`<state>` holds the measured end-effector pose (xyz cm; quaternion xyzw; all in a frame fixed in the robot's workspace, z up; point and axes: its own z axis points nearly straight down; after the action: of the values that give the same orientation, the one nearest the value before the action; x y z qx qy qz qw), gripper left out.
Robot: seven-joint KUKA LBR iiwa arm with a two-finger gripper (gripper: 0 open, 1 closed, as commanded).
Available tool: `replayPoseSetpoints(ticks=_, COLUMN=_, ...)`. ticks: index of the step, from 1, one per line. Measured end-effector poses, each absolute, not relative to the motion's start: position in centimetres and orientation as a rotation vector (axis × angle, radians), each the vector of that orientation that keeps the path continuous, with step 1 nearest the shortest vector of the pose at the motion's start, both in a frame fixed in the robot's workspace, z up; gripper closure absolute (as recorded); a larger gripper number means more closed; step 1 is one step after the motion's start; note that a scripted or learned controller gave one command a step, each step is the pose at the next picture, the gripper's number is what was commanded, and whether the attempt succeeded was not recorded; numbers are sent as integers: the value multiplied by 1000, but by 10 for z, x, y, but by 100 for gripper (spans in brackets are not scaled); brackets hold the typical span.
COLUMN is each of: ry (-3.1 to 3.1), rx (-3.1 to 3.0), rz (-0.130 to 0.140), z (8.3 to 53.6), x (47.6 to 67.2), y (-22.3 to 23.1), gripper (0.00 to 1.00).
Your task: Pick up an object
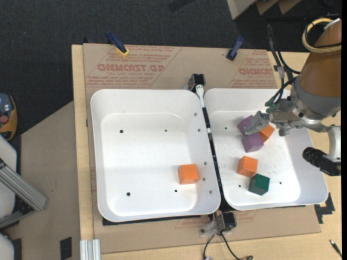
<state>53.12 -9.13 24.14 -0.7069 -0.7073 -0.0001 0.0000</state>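
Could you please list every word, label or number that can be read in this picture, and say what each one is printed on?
"CHEMCAST G.P", red print on the brown board behind the left bin; the letters are faint, so the reading is uncertain.
Red print on the board behind the right bin: it begins like the same word, but the end is hidden, too unclear to read.
The blocks and bins carry no readable text.
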Motion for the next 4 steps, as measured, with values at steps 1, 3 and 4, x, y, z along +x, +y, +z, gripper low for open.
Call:
replayPoseSetpoints(ticks=1, ry=-2219, rx=-2219, rz=6, z=114, x=555, y=-98, gripper=0)
replayPoseSetpoints(ticks=3, ry=-2223, rx=-2223, rz=-2, z=104, x=608, y=-134, gripper=100)
replayPoseSetpoints(ticks=4, ry=-2215, rx=-2226, rz=2, z=86, x=476, y=-128, gripper=100)
